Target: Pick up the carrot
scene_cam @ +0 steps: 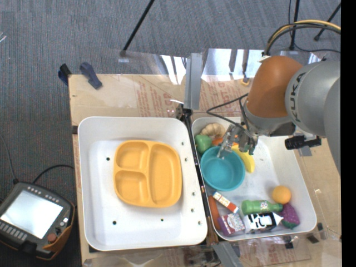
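The carrot (213,207) is a thin orange stick lying along the left wall of the right bin (300,174), below the teal bowl (222,171). My gripper (237,144) hangs over the bowl's far rim, well above the carrot in the view. Its fingers (227,147) stand apart and open, with nothing between them. A yellow banana-like piece (247,161) lies just under the right finger, beside the bowl.
The right bin also holds a green fruit (203,142), a beige piece (211,129), an orange ball (281,194), a green bottle (261,206), purple grapes (290,214) and small packets (232,224). The left bin (94,204) holds a yellow divided plate (148,173).
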{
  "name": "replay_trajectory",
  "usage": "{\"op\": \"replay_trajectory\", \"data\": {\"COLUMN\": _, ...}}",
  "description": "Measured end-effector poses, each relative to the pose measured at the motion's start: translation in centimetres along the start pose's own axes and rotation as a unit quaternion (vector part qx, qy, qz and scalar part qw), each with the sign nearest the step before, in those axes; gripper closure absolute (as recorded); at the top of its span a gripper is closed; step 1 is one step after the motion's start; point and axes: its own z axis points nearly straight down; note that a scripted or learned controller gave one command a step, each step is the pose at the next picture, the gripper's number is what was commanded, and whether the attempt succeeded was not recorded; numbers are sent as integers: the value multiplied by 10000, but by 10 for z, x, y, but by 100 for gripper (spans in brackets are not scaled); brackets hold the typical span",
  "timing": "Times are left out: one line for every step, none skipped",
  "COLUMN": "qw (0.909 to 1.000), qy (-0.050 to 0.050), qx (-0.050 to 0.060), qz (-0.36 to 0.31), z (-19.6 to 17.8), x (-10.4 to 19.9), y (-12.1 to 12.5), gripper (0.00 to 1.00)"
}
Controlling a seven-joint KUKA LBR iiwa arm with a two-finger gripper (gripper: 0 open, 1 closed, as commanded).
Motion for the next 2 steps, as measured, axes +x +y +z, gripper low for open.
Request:
{"op": "replay_trajectory", "data": {"qw": 9930, "qy": 23, "qx": -16, "qz": -1177, "z": -89, "x": 15, "y": 14, "gripper": 100}}
{"op": "replay_trajectory", "data": {"qw": 9573, "qy": 50, "qx": -10, "qz": -2889, "z": -86, "x": 97, "y": 34, "gripper": 100}}
